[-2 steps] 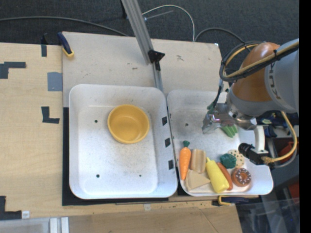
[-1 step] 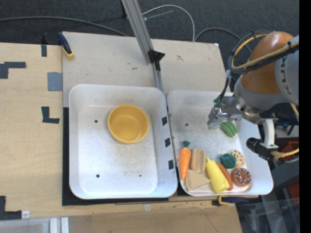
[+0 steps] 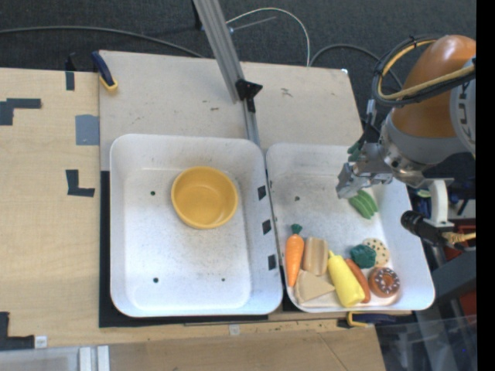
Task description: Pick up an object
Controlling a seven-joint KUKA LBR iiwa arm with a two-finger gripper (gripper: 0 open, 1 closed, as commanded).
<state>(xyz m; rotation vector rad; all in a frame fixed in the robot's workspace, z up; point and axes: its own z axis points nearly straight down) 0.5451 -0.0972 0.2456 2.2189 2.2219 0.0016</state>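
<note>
We saw the arm (image 3: 433, 107) reach in from the right, its jaws (image 3: 357, 184) hanging low over the upper part of the right bin (image 3: 309, 168) — whether they stood apart or together we could not tell, since the wrist hid them from above. A green vegetable (image 3: 364, 203) lay just beneath and beside the jaws, near the bin's right wall, and we could not make out whether it was touched. The other toys sat crowded along the bin's near edge: a carrot (image 3: 294, 259) with a green top, a pale wedge (image 3: 313, 284) and a tan piece (image 3: 315, 255) just beside it, a yellow bottle (image 3: 346, 278) leaning across an orange stick (image 3: 358, 278), a dark green piece (image 3: 362, 255), a speckled cookie (image 3: 377, 247) and a donut (image 3: 384, 282). In the left bin (image 3: 139, 269) a yellow bowl (image 3: 204, 198) stood upright — well apart from everything else. Both bins rested side by side on the desk (image 3: 46, 230).
</note>
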